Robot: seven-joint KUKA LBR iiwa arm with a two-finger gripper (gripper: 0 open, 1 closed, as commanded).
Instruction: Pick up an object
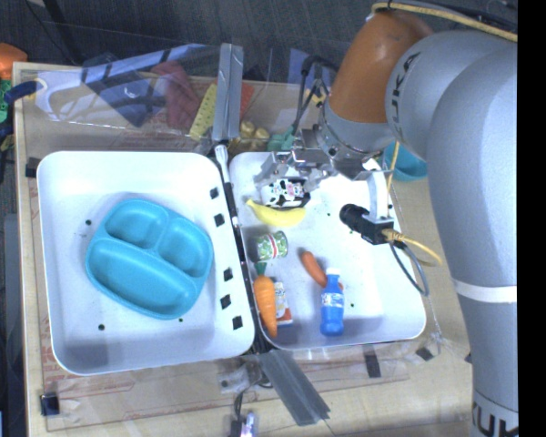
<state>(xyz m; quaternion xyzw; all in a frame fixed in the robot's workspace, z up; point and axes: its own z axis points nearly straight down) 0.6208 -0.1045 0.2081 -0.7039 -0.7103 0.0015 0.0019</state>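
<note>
1. Camera view: end effector (291,173) low over the far part of the right bin (396,312), hanging from the grey arm (455,153) with its orange band (373,57).
2. Directly under the end effector, touching or nearly so: a small black-and-white toy (291,191), looks like a cow. Whether gripped, cannot tell; how far open, cannot tell either, metal parts too cluttered and small.
3. Just below the end effector toward the near edge: yellow banana (278,213), lying flat, touching the underside of the cow toy.
4. Further toward the near edge from the end effector: small green-labelled can (271,245) on its side, close against the divider between the bins.
5. Nearer still and slightly right of the can: small orange carrot (313,267), tilted; beside it a blue bottle (332,304) with a white cap, lying lengthwise.
6. Well below the end effector at the near left of the right bin: larger carrot (266,303) beside a small carton (282,306), touching.
7. Right of the end effector: black cylindrical fitting (364,224) with a yellow cable.
8. Left of the end effector, across the divider: left bin (64,189) holding a blue sectioned plate (150,258).
</note>
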